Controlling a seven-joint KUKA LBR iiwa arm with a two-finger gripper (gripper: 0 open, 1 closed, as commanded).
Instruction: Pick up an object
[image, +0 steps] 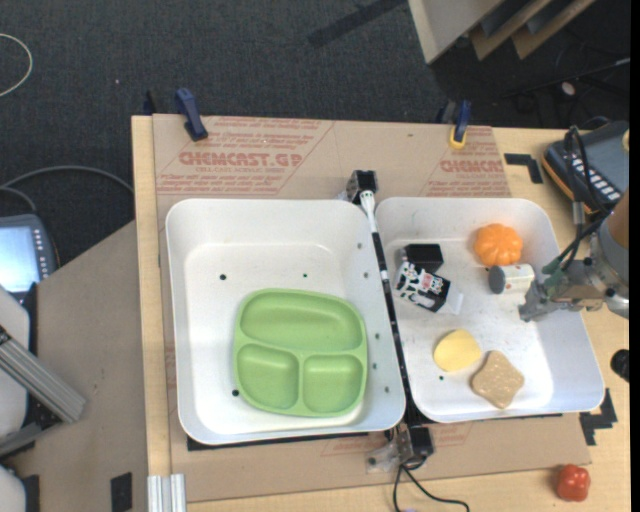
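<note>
Two white bins sit side by side on the bench. The left bin (200, 240) holds a green tray (300, 352) with three compartments, lying flat toward the near side. The right bin (570, 370) holds the small things. An orange pumpkin (498, 244) lies near its far right corner. Just below the pumpkin is a small white cylinder (512, 279) with a grey end, lying on its side. Left of these, close to the wall between the bins, a black block (423, 255) touches a black-and-white toy (424, 286), perhaps a cow, though it is too small to be sure. Toward the near side a yellow round piece (456, 351) lies just beside a tan slice of bread (498, 379).

The arm comes in from the right, and the gripper (535, 300) sits low over the right edge of the right bin, just beside the cylinder. The view is too poor to tell how its claw stands, and nothing shows between it.

A red object (572, 482) rests on the bench outside the bins, near the front right corner.
</note>
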